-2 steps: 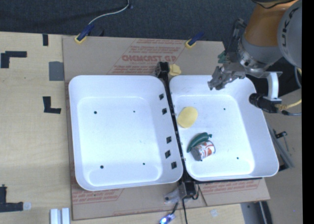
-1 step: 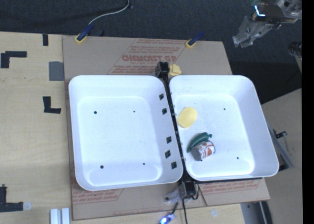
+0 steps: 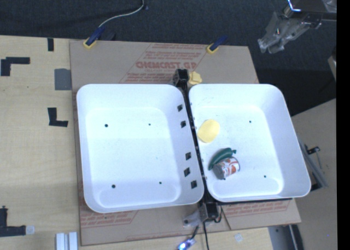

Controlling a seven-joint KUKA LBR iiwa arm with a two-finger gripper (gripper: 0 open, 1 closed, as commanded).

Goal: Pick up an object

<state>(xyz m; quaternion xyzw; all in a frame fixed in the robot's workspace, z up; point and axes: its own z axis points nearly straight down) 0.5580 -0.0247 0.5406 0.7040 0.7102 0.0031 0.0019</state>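
Glossy white plastic bin (image 3: 273, 112) w/ round yellow disc (image 3: 208, 131), crumpled wrapper (image 3: 225, 164); gripper (image 3: 272, 42) state unclear.

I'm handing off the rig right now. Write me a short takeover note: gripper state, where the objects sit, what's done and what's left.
Gripper: up at the top right of the camera view, above the dark floor beyond the bins, well away from the objects. Nothing visible between its fingers.
Objects: both in the right bin. A round yellow piece lies near the divider side. A small red and white object with a green top lies just below it, nearer the front edge. The two look apart.
Done: nothing picked yet.
Left: bring the arm over the right bin, descend on one object, grasp, lift.
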